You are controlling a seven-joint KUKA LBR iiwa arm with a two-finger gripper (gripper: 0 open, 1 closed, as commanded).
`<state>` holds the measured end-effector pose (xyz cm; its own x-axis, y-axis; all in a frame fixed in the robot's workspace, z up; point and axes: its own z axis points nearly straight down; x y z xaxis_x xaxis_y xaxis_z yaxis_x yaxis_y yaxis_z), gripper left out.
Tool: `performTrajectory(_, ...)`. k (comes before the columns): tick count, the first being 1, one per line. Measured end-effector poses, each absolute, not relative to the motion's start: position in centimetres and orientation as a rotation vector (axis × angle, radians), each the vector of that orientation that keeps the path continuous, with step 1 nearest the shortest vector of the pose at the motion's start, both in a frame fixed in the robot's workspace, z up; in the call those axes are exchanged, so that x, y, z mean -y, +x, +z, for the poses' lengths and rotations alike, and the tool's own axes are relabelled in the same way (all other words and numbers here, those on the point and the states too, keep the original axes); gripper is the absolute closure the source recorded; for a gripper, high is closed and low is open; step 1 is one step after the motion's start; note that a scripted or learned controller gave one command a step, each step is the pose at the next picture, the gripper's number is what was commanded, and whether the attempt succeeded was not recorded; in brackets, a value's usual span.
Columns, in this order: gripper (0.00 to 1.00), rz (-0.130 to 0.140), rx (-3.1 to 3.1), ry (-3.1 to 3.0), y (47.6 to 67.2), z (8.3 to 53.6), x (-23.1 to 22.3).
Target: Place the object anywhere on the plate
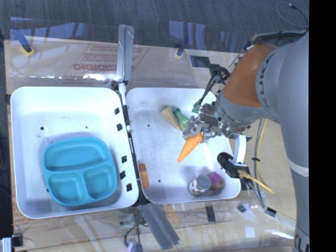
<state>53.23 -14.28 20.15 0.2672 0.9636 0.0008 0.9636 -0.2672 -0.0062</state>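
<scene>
Gripping the carrot (pixel 189 147) by its top end, the jaws pinch it above the right bin (pixel 157 182); a steady lift and carry across the divider should reach the blue plate (pixel 79 169) in the left bin.

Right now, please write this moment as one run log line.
stage: carrying | gripper: over right bin, shut on carrot | plate: left bin, nothing on it | placed: not yet

Gripper (pixel 198 132) grips orange carrot (pixel 189 147) above right bin (pixel 157 193); blue plate (pixel 80 170) in left bin (pixel 21 140).
</scene>
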Motion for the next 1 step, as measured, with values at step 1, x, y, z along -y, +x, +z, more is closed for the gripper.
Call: performTrajectory(1, 1.0, 0.005, 2.2, -2.235, 54.7, 19.84, 8.78)
